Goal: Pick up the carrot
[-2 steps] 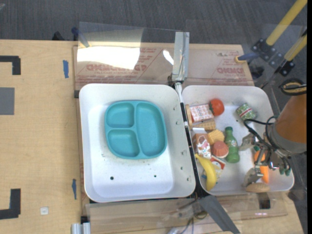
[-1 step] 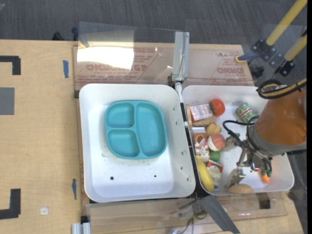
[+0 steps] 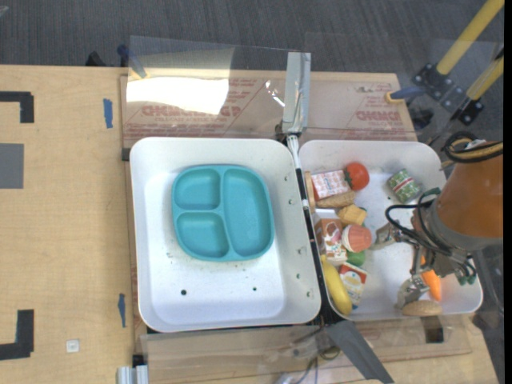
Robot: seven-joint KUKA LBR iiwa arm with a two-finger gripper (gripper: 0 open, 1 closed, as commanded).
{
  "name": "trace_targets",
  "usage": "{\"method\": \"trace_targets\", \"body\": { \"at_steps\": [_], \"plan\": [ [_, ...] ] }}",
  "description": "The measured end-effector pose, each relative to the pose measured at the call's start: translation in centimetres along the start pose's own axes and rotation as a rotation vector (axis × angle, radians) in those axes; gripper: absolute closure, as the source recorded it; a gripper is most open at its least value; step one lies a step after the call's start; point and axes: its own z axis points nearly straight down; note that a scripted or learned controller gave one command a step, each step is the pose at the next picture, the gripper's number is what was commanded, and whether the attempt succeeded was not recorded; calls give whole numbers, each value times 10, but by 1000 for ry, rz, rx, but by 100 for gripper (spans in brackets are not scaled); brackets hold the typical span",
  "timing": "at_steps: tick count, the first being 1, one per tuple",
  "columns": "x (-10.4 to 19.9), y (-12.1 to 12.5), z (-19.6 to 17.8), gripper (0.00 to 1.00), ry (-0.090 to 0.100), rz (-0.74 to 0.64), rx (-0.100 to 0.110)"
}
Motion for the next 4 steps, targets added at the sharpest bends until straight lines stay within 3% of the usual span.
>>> {"method": "trace_targets", "body": {
  "at_steps": [1,2,3,4],
  "plan": [
    [-5,13,2,0,9,42,-2],
    [-9,13,-11,100,-1,41,0],
    [-44,-16,0,100,13,-355,-9],
    [-23,-43,0,100,6,-747,-8]
  ]
}}
